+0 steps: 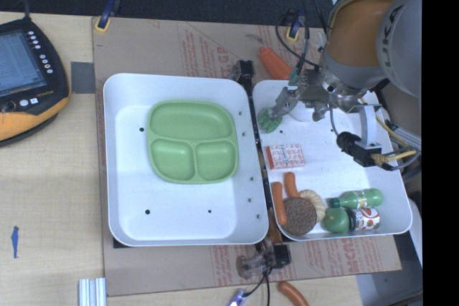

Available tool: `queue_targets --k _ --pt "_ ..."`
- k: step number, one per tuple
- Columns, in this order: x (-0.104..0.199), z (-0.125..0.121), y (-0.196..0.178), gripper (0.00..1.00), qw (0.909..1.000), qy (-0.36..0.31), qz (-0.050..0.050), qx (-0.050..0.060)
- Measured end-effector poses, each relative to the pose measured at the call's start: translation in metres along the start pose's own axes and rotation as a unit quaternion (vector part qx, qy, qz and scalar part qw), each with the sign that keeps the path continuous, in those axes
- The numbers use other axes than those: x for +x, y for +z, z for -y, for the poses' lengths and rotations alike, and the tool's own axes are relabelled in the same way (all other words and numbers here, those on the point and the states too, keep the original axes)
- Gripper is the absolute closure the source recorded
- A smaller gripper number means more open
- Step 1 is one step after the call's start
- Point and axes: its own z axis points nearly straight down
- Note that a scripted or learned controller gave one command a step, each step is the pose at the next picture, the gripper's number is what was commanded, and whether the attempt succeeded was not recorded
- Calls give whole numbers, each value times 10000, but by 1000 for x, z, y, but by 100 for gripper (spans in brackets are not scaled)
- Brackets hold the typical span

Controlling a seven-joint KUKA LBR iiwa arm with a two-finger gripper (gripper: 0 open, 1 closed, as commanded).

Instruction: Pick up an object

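A small dark-green leafy object [270, 120] is being gripped between the fingers of the grey two-finger gripper [276, 111], beside the right white bin's [401, 222] left wall.

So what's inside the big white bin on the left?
The left bin holds a green divided plate with three bare compartments, lying flat toward the bin's far side. Whatever lies under the plate is covered, so that can't be told.

Arm: reached in from the right, orange band above the wrist, bent downward | Tool [281, 108]: hung low, pointed left, fingers' spread unclear
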Motion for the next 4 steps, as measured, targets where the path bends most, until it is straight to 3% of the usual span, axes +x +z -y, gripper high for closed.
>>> queue_targets --k 1,2,3,4 --pt "-8 80 24 0 10000 -13 8 1" --pt "-30 -6 23 0 10000 -5 3 -10" --pt "-65 -43 103 0 10000 -3 9 -1" --pt "-61 -54 119 0 10000 -7 16 -43"
